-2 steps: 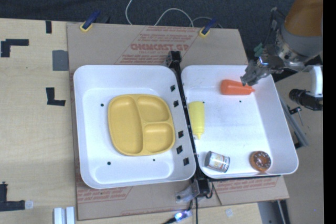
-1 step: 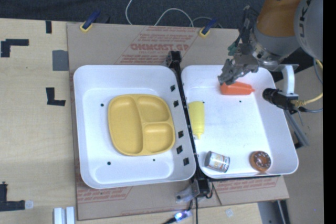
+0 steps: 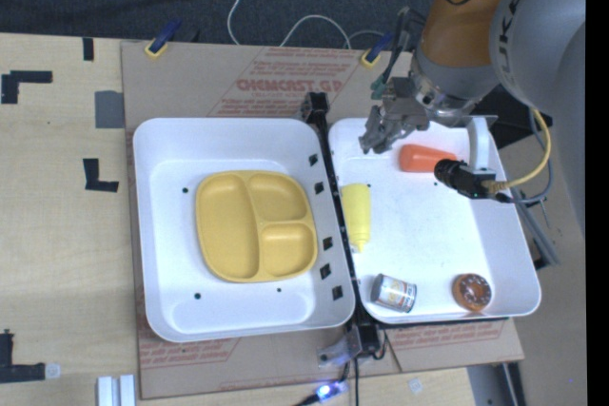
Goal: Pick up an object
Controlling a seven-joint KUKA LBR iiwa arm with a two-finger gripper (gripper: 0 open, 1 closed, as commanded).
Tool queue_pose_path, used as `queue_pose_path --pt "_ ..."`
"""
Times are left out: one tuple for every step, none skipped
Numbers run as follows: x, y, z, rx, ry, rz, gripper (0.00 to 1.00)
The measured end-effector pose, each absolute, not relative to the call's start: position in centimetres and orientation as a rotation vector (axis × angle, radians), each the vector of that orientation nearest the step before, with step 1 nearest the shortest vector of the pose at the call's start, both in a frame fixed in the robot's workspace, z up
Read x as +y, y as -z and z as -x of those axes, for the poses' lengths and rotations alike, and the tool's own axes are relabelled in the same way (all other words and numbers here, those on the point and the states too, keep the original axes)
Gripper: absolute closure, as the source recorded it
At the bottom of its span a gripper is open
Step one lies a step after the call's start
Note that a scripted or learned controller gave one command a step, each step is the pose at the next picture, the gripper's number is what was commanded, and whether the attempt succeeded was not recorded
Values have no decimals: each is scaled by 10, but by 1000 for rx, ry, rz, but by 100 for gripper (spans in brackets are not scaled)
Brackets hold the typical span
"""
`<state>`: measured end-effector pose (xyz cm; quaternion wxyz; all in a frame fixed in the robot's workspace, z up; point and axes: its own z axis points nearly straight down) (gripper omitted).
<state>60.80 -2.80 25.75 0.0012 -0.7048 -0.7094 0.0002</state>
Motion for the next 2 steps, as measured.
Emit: queue_pose_path --pt "33 -247 -625 -2227 -1 2212 100" --pt "84 -223 -640 -2226 -4 2213 100"
